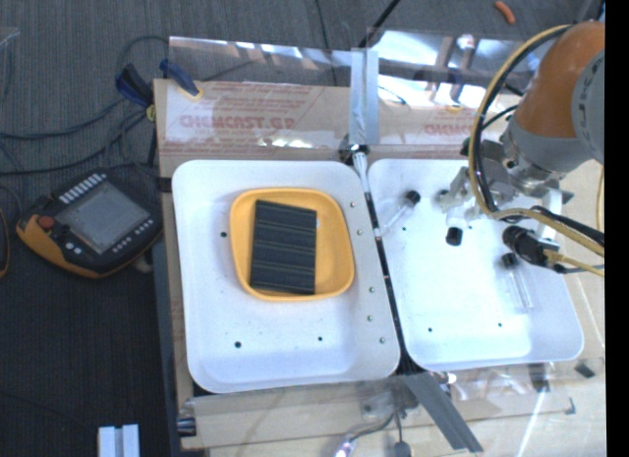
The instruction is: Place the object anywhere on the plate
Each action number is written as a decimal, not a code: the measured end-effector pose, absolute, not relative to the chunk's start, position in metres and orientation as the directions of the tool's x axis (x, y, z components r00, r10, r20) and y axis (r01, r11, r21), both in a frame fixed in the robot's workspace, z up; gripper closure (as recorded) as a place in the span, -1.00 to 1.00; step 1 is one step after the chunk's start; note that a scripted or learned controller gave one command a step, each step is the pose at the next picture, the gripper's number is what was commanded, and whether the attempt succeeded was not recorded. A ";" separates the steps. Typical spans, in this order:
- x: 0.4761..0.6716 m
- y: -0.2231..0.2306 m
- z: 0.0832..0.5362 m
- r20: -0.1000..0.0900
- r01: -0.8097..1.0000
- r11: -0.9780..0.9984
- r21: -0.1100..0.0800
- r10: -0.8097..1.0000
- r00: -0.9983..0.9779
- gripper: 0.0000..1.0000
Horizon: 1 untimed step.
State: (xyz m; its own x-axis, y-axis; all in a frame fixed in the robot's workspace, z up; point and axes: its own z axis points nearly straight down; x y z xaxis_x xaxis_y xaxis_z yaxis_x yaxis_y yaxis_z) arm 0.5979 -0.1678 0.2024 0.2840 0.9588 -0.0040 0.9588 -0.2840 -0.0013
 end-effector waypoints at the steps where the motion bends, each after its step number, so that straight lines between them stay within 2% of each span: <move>1: 0.598 -0.168 0.202 -0.004 0.959 -0.284 -0.001 0.959 0.284 -1.00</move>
